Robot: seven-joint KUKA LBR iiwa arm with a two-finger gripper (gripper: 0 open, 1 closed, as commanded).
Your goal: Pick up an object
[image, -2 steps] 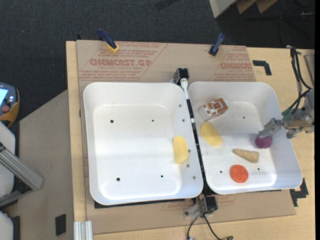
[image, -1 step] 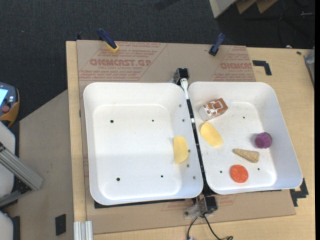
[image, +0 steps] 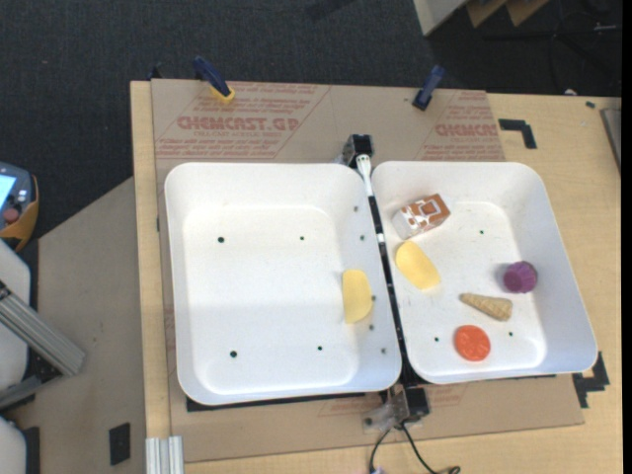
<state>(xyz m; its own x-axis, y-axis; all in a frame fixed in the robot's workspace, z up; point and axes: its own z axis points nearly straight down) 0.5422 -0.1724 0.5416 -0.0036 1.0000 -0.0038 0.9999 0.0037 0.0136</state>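
Showing red mirrored lettering along its far edge, a cardboard sheet (image: pixel 296 112) carries two bins (image: pixel 197 196); the gripper's state cannot be told.

blue-screened device (image: pixel 12 197) cut by left edge.

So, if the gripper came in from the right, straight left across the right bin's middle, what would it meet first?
Probably the purple ball, nearest the right bin's right wall, then the yellow piece beyond; its height is unclear, so it might pass above.

Dark carpet floor (image: pixel 79 47) (speckled grey)
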